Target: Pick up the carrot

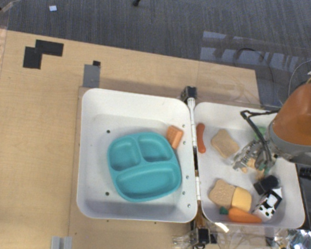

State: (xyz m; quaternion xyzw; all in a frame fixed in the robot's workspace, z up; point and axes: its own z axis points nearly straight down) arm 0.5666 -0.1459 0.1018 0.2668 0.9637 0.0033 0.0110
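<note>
The carrot [243, 216], orange with a green stub at its left end, lies flat along the front wall of the right bin [222, 118]. It is just in front of a yellow cheese block [241, 199]. My gripper [250, 157] hangs over the middle of the right bin, well behind the carrot and apart from it. It points down and to the left from the grey wrist with the orange band. Nothing can be made out held in it.
The right bin also holds a red sausage [200, 138], two bread pieces [225, 143] [223, 193], a black block [265, 186] and a black-and-white toy [270, 204]. In the left bin [87, 141] lie a teal divided plate [144, 166] and an orange wedge [174, 136].
</note>
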